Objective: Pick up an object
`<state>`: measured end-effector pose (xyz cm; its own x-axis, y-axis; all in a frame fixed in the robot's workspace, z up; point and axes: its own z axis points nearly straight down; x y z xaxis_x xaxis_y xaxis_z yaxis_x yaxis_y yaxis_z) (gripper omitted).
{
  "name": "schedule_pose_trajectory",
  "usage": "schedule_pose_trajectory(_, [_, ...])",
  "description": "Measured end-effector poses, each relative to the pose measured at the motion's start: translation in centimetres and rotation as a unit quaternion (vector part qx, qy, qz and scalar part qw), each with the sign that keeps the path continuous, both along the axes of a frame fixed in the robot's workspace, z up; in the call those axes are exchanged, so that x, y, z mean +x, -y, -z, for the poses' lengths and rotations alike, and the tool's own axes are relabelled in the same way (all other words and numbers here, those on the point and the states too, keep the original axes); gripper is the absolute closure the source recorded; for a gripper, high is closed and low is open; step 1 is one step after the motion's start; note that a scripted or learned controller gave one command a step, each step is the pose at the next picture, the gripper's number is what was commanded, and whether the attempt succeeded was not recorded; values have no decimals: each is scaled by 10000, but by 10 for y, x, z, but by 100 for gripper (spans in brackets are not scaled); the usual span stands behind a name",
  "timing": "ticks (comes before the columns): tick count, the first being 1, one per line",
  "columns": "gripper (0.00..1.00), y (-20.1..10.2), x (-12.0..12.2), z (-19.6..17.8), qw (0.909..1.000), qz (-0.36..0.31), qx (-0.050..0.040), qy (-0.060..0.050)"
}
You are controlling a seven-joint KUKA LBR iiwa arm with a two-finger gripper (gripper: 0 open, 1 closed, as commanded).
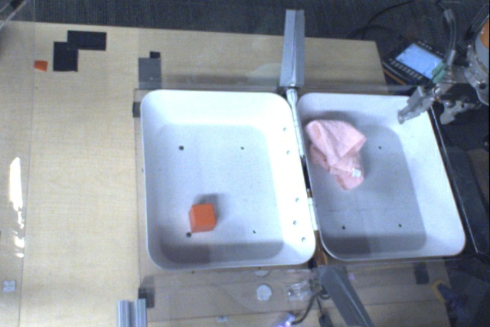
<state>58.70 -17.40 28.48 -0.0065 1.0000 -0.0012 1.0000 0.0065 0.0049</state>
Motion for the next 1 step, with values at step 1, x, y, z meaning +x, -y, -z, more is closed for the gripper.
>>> schedule_pose_trajectory(1, [0,-47,31,180,9995,-320,0,49])
